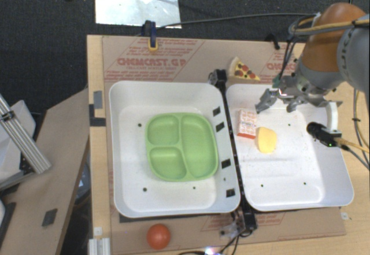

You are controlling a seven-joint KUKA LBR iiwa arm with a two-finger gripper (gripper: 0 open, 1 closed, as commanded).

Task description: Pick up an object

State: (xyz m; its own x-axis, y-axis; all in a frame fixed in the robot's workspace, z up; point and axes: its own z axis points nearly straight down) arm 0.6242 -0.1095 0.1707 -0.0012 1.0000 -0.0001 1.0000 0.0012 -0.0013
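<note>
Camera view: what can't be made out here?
- Print on the small carton: too small to read.
- Pincer: whether it touches the right bin or hangs above it, the slanted look down does not settle.
- Arm: cut off by the right edge.
- Orange ball: its underside is lost near the bottom edge.

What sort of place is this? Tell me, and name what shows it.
Probably a robot lab test bench, not a kitchen: a robot arm reaches over two white bins, the food is toys such as a pizza slice, and clamped cardboard covers the bench.
</note>
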